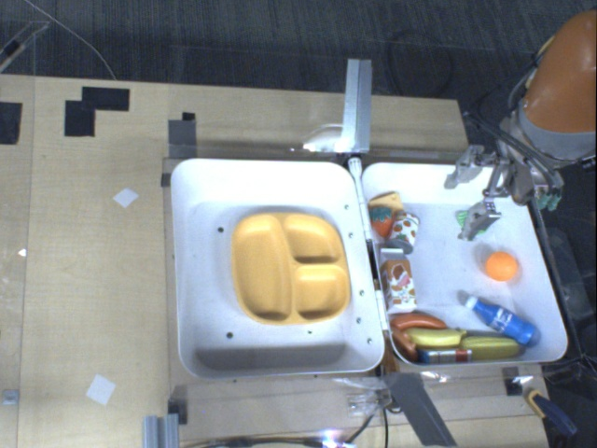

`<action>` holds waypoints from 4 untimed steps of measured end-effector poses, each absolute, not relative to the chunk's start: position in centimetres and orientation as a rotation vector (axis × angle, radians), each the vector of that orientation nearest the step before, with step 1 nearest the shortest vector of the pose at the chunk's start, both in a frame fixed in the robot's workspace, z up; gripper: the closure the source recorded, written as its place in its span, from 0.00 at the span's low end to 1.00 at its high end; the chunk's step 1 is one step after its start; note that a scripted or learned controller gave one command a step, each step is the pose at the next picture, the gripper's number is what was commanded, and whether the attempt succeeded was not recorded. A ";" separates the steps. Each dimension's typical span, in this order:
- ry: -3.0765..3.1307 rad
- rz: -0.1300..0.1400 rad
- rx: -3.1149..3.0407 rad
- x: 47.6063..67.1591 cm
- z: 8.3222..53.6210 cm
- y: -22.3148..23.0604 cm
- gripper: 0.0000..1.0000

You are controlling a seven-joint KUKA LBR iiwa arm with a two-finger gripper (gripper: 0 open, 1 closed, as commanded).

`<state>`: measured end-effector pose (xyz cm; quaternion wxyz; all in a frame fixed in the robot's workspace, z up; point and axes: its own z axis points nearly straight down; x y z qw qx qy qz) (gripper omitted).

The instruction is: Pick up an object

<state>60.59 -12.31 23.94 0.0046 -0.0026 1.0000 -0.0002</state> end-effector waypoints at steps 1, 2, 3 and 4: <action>3.137 -0.001 -0.051 62.2 16.7 -18.1 0.00; 3.130 -0.003 -0.165 56.4 14.9 -20.7 0.00; 3.125 -0.003 0.148 55.8 9.0 -19.1 0.00; 3.085 -0.001 0.544 51.8 12.8 -20.6 0.00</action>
